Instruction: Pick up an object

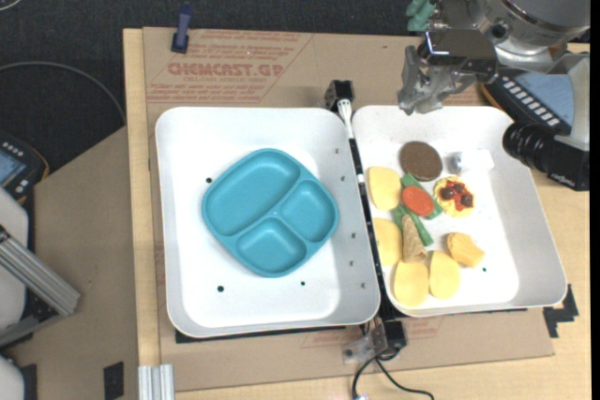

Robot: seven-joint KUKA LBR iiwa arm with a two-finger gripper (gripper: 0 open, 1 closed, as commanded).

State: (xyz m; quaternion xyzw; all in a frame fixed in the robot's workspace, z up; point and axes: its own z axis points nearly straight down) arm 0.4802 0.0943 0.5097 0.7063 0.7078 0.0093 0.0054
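My gripper [425, 98] hangs above the far rim of the right bin [534, 229], open with nothing between its fingers. Below it in that bin lie toy foods. A brown round disc [421, 160] is closest to the gripper. Toward the front follow a red-orange piece [417, 200], a yellow piece topped with red berries [455, 194], a green piece [424, 232] and a tan wedge [413, 243]. Several pale yellow pieces [382, 187] line the bin's left and front. An orange chunk [463, 248] lies at the right of the pile.
The left bin [178, 201] holds a blue divided plate [270, 212]. A black clamp [339, 94] sits at the far end of the seam between the bins. A small blue object [181, 30] lies on the cardboard at the back left.
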